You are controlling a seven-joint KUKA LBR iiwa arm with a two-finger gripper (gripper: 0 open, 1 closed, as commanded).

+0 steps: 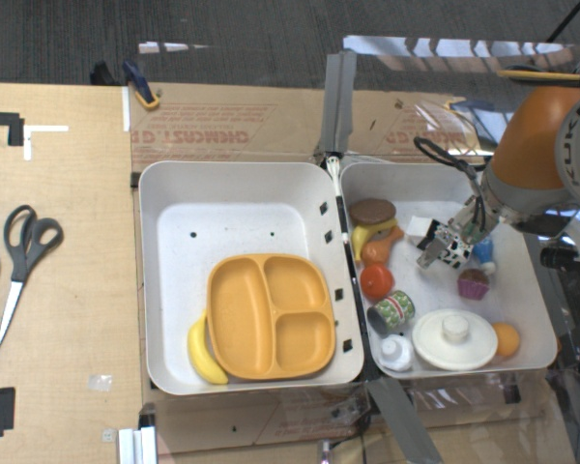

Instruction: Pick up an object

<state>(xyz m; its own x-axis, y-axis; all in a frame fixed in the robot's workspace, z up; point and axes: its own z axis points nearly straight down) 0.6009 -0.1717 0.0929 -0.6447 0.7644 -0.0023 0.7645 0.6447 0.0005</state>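
Observation:
My gripper [439,246] hangs low over the middle of the right bin [536,288], reaching in from the right under the orange wrist band. A small black-and-white spotted object [455,252] lies right against it, touching or just beneath it. A blue piece [482,250] and a purple cube [474,284] sit just to its right. To its left lie a brown disc [372,211], a yellow piece [363,235], an orange pear-shaped fruit [378,249] and a red tomato [376,281].
The right bin's front holds a green can [393,309], a small white bottle [395,353], a white round lid [453,338] and an orange ball [506,339]. The left bin [174,220] holds an orange divided plate [271,314] and a banana [202,353]. Scissors [21,249] lie on the bench.

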